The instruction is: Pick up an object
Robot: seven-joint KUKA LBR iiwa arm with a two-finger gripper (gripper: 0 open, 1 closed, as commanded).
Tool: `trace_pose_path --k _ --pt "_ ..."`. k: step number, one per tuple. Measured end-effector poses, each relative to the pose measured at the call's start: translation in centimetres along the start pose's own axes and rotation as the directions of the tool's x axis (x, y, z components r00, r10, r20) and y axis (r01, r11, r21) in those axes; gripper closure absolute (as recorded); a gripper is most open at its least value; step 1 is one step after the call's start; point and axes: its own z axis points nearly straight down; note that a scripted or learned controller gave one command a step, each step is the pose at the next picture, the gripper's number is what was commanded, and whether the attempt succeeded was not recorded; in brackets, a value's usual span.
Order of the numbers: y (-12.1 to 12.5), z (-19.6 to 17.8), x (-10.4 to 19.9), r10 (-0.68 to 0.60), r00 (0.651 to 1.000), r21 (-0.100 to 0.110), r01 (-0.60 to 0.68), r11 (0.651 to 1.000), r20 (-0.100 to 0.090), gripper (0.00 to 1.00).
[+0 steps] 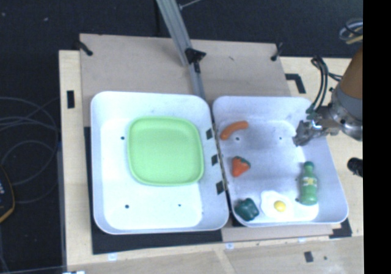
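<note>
The right bin (269,114) holds an orange sausage (233,129) near its upper left. Below it lies a red-orange strawberry-like piece (239,166). Along the front wall sit a dark green piece (247,209) and a fried egg (278,205). A green bottle (307,183) lies at the right. My gripper (303,134) hangs over the bin's right side, above the bottle and apart from it, with nothing seen between its fingers. Whether the fingers are open or shut is not clear.
The left bin (110,144) carries a light green square plate (165,150). A grey metal pole (174,19) slants down from the top to the gap between the bins. The arm enters from the right edge, over the right bin's rim.
</note>
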Motion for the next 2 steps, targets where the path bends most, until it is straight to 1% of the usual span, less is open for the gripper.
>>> trace_pose_path --k 1,2 --pt "0.1 -4.9 -0.1 0.000 1.000 0.001 0.000 1.000 0.000 1.00" --pt "-0.4 -3.5 4.9 -0.003 1.000 0.006 0.003 1.000 -0.002 1.00"
